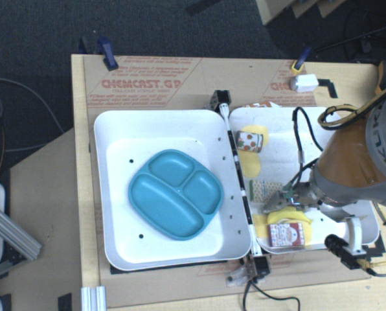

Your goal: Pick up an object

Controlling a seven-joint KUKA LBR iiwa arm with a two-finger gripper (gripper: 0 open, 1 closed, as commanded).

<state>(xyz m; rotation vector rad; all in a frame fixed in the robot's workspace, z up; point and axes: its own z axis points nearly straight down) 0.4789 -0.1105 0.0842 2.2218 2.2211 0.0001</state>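
Note:
The right bin (278, 123) holds several small items. A yellow cup with a red print (251, 139) lies near its far left corner, with a pale yellow piece (250, 164) just below it. A speckled grey-green packet (264, 190) sits mid-left. A yellow banana (285, 216) lies near the front, and a red and white carton (287, 234) rests against the front wall. My gripper (290, 197) is low in the right bin, right of the packet and just above the banana. The arm's grey and orange wrist (351, 161) hides the right half of the bin.
The left bin (115, 173) holds a blue divided plate (174, 193). A black cable (302, 141) loops over the right bin beside the arm. Clamps sit at the bench's back edge (107, 54). The bins' shared wall (235, 167) runs between them.

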